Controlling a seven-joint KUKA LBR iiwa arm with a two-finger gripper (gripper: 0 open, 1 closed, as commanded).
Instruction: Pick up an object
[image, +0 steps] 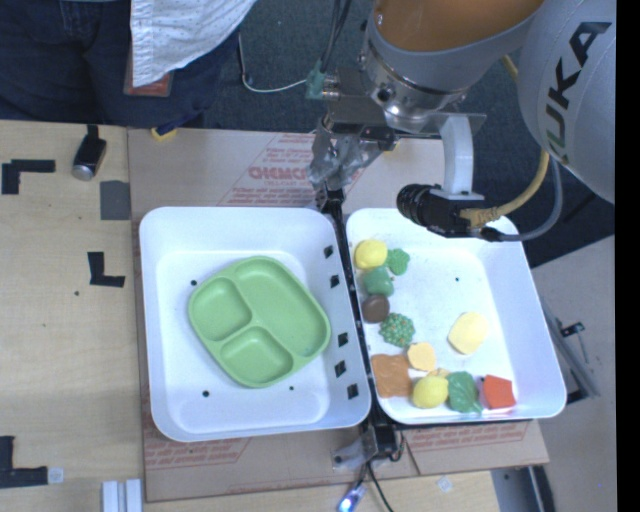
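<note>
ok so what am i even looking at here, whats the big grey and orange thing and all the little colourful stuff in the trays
This is one camera fixed above a bench, looking down at a slant. The big grey and orange thing is a robot arm reaching in from the right. Its gripper, a two-finger claw, hangs near the top of the seam between two shallow white bins. Nothing is visibly held between its fingers. The left bin holds a green divided plate. The right bin holds small toy foods, among them a yellow lemon-like piece, a green broccoli-like piece and a red block. The arm's job is to pick one object up.
</note>
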